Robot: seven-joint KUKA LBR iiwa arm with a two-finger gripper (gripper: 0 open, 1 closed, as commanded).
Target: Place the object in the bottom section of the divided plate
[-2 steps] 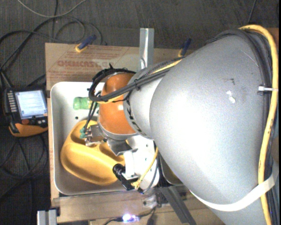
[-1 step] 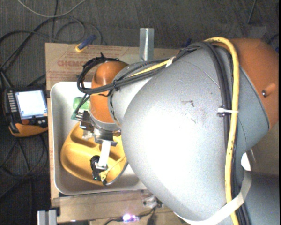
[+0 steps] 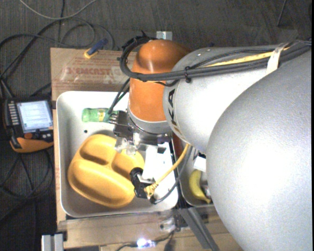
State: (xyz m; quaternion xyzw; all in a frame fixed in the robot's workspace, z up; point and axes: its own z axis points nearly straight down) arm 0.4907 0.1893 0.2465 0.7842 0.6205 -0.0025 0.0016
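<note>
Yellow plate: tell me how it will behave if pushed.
The plate looks like moulded plastic, so probably stiff and light. Its glossy surface suggests it would slide on the smooth white bin rather than tip, since it sits low and wide. Raised dividers may catch the hand.

left bin [image 3: 63,140]: divided plate [image 3: 97,174] lies in its near part | bottle [image 3: 96,114] lies in the same bin, at the far side, behind the plate | arm [image 3: 209,114] reaches in from the right, over the bins | gripper [image 3: 126,146] sits above the plate's far right edge | right bin [image 3: 184,195]: banana [image 3: 197,186] lies in it, beside the arm
</note>
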